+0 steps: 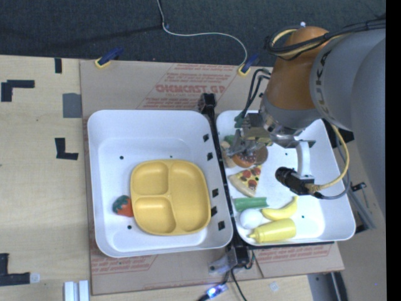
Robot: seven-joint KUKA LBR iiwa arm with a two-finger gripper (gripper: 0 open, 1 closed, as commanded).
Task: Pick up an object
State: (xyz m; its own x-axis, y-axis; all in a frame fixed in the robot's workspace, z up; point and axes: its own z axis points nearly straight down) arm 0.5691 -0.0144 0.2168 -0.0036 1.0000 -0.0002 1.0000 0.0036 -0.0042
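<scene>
Camera view from above shows us the gripper point(245, 144) low over the far left corner of the right bin point(332, 221), down among the toy food. We judge the step in hand to be the descent onto a pick. Its tips sit just over a round brownish toy point(245, 160), perhaps a cookie or a doughnut, but whether they are spread or closed, and whether anything sits between them, we cannot tell: the mechanism is a dark tangle from here. If it has nothing yet, the next move calls for a firm close on that toy, then a straight lift clear of the bin wall.

Near of that toy lie a pizza slice point(245, 180), a green piece point(250, 202), a banana point(280, 209), a white egg-like ball point(251, 218) and a yellow squeeze bottle point(273, 231) on its side. The left bin point(109, 130) holds a yellow divided plate point(170, 197), with a small red and green toy point(123, 205), maybe a strawberry, touching its left edge.
</scene>
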